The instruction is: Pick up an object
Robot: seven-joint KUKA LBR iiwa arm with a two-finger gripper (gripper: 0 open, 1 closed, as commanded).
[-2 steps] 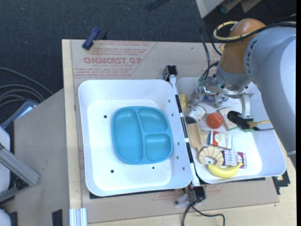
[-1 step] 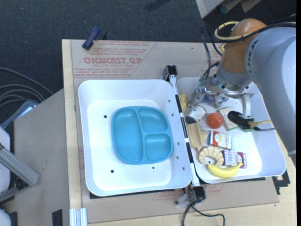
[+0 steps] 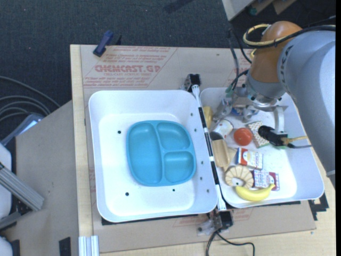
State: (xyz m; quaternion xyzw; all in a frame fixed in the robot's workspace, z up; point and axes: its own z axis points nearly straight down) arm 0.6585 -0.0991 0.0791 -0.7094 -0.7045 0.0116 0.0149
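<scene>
Hovering over the right bin's far edge, the gripper hangs above the clutter; whether it is apart or together cannot be told. A tomato lies just beside it, a banana at the near edge. A blue tray sits mid left bin.

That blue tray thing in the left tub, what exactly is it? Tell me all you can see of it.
The blue tray looks like a light turquoise plastic dish with rounded corners and three compartments: one long section on its left side and two smaller ones on its right. It lies flat and right way up, turned slightly askew, near the middle of the left white bin, resting on the bin's floor. Nothing lies in it, and nothing else touches it.
</scene>
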